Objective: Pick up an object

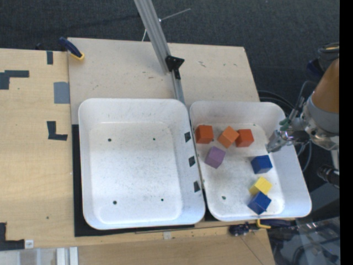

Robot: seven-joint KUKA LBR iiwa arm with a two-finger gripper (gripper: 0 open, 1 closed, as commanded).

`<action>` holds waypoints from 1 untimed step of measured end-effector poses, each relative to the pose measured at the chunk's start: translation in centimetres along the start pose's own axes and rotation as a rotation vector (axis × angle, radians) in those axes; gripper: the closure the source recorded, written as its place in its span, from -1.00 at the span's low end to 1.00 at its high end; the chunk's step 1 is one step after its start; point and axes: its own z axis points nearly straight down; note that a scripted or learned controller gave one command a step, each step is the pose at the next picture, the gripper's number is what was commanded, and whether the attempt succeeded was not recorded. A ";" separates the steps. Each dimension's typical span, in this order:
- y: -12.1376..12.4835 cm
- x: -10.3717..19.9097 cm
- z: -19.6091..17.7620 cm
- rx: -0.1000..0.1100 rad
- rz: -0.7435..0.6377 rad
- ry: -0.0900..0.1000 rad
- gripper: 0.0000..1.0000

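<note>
Gripper point(277, 139) is hanging at the right rim of the right bin point(292, 173), its grey tip pointing in over the white wall; nothing is showing between it and any block, and how its tip is set cannot be told at this slant and blur. Orange band point(326, 90) of the arm is sitting just behind it, further out past that same rim. Taking the right bin as landmark: nearest the gripper, a blue cube point(261, 164) is lying against the bin's right side, a little below the tip and apart from it. Toward the bin's near right corner a yellow cube point(263, 185) is resting, touching or just overlapping a second blue cube point(259, 202) below it. Across the bin's far half three orange cubes are lining up: one point(245, 137) closest to the gripper, touching a tilted one point(228, 136) at centre, and a third point(204, 133) standing apart by the bin's left wall. Purple cube point(215, 157) is lying just nearer than that row, left of centre. Left bin point(88, 115) is sitting flush against the right bin's left wall. Metal pole point(154, 29) is slanting away from the far side of the seam between them.
</note>
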 end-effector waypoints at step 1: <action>0.8 -0.2 -4.4 0.001 0.001 0.000 1.00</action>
